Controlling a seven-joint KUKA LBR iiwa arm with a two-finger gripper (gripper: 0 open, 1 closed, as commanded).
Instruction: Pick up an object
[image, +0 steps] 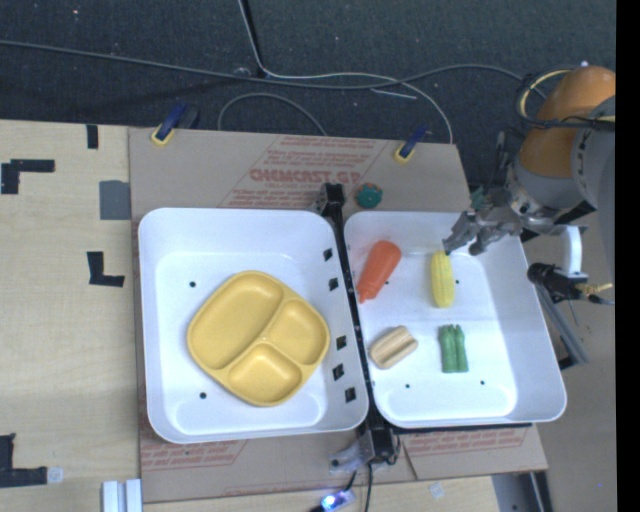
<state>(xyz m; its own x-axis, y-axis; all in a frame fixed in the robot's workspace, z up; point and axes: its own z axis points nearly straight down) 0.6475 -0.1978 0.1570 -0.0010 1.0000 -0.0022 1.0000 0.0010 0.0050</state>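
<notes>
Two shallow white bins sit side by side on the counter (60, 300), over a sheet of brown cardboard (300, 170). The left bin (165, 235) holds one thing: a yellow plate (258, 337) with three compartments, lying flat near the bin's middle. The right bin (530, 380) holds four toy foods. An orange carrot (378, 268) lies at about 10 o'clock in the bin, tilted, close to the divider between the bins. A yellow corn cob (441, 279) lies at about 12 o'clock, running lengthwise up and down the view. A tan bread roll (392, 346) rests at about 8 o'clock, and a green vegetable (454, 349) lies near the bin's middle, just below the corn. A small teal object (370, 196) sits on the cardboard just beyond the bins' far edge.

The jaws (472, 234) hang over the right bin's far rim at about 1 o'clock; how far open they stand cannot be told, and nothing shows between them. The corn cob is the nearest object, just beside the jaws at their 7 o'clock, its upper end close to the tips. The carrot lies farther off at their 8 o'clock.
</notes>
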